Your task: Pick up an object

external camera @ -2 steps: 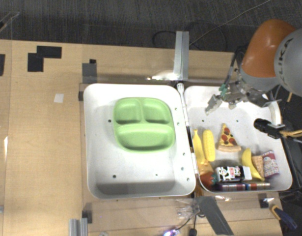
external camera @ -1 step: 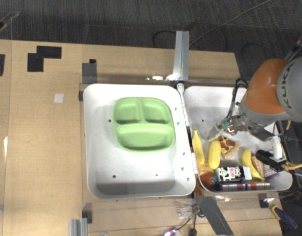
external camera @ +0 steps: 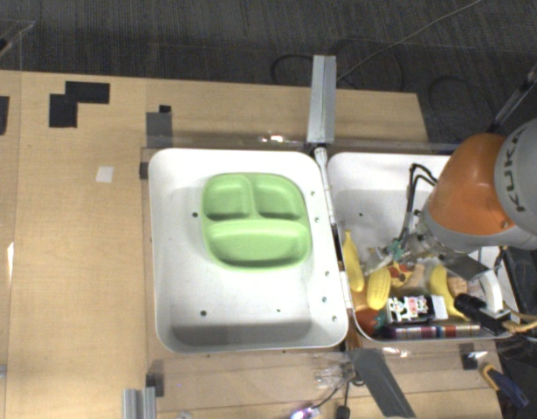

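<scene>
Camera view: the claw point(external camera: 406, 253) is low in the right bin point(external camera: 373, 177), at the end of the grey arm point(external camera: 521, 182) whose orange band point(external camera: 467, 190) bulks above it; whether it is released or clenched I cannot tell, since the wrist hides most of it and clutter crowds the rest. It sits right among a heap of small objects along the bin's near side. Touching or just beside it is a yellow corn cob point(external camera: 378, 281), with a yellow banana-like piece point(external camera: 351, 258) against the bin's left wall and another yellow piece point(external camera: 439, 281) to the right. Near these lies a small black-and-white carton point(external camera: 413, 307), and along the near wall a dark marker-like stick point(external camera: 425, 330). Black cables point(external camera: 416, 182) run down from the wrist. Across the divider, the left bin point(external camera: 176, 260) holds a green sectioned plate point(external camera: 253, 218), lying flat near its far middle, well apart from the claw. Both bins rest on a wooden bench point(external camera: 67, 269).
</scene>
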### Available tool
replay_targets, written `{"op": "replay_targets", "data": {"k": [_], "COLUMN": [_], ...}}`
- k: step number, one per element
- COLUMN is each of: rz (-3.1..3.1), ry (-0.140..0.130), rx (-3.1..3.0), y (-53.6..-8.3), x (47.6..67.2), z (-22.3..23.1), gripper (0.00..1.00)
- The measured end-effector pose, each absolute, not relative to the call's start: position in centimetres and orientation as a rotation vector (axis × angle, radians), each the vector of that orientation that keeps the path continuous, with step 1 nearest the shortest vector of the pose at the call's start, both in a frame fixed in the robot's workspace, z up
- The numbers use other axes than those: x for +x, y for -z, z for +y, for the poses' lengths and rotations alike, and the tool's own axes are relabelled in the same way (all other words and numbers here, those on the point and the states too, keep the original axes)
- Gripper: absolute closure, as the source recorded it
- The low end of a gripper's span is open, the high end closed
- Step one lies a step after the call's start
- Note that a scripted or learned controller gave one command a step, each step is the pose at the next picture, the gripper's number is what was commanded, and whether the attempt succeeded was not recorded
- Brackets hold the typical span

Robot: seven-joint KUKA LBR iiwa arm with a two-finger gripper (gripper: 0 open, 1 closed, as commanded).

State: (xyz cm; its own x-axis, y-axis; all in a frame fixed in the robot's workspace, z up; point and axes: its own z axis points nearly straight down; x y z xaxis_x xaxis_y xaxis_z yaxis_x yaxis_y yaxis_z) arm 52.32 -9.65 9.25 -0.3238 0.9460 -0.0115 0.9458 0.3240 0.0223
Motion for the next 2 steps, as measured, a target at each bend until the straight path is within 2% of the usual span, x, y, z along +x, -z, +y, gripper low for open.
{"op": "replay_targets", "data": {"k": [1,2], "rz": [2.547,2.526], "ry": [-0.025,0.0], "rx": [1.812,1.87], "y": [-10.1,-18.3], "x": [52.4,56.7], "z": [-9.2,-5.0], "gripper": [1.0,1.0]}}
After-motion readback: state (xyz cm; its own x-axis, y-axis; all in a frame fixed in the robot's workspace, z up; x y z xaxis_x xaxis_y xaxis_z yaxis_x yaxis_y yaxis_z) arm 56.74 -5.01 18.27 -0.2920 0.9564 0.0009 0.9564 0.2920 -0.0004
